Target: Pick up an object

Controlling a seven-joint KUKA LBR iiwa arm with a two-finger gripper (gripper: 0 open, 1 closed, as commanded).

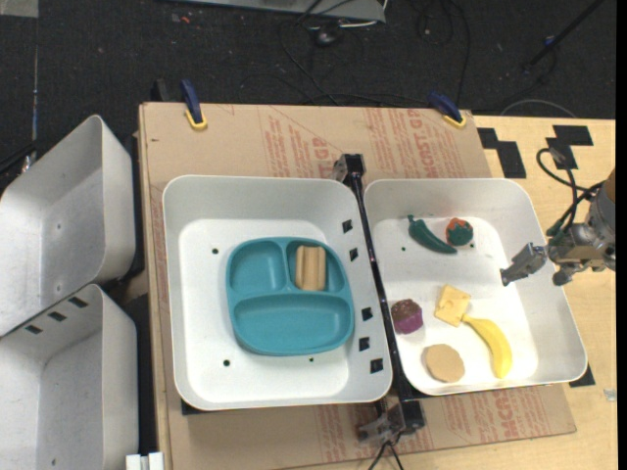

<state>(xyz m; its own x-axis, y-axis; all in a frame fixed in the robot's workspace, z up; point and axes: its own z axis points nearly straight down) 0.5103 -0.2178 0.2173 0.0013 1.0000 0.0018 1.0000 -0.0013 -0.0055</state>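
The right bin (509, 199) holds a green pepper (431, 235), a red tomato-like piece (458, 231), a yellow cheese wedge (452, 305), a banana (492, 344), a small purple piece (407, 314) and a round tan cookie (445, 363). My gripper (545, 268) hovers over the bin's right rim, to the right of the cheese and above the banana. Its two fingers stand apart, open, with nothing between them.
The left bin (196, 213) carries a teal divided tray (290, 321) with a tan bread-like block (311, 267) in its upper right compartment. A black divider (367, 262) runs between the bins. Two more white bins (59, 213) stand off the bench at the left.
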